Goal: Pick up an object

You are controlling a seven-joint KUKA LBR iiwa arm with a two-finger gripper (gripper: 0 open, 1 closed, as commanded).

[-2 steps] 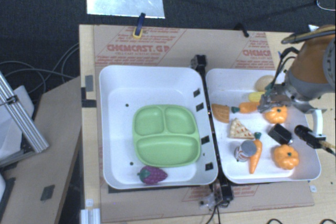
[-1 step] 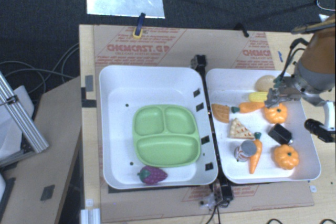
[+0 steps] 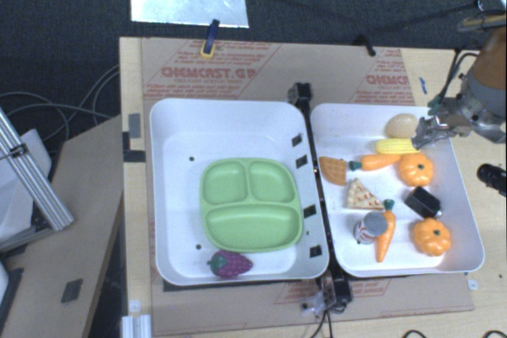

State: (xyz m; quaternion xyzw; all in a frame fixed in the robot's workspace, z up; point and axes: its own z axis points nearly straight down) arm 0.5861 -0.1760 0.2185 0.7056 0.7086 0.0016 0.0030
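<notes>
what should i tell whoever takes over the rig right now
Gripper: at the right bin's far right corner, low beside the corn and egg; nothing seen in it.
Right bin: corn, egg, two pumpkins, two carrots, pizza slice, waffle, black block.
Left bin: green tray, grapes at its near edge.
Done: nothing lifted.
Left: grasp one item, probably the corn, and lift it.
</notes>
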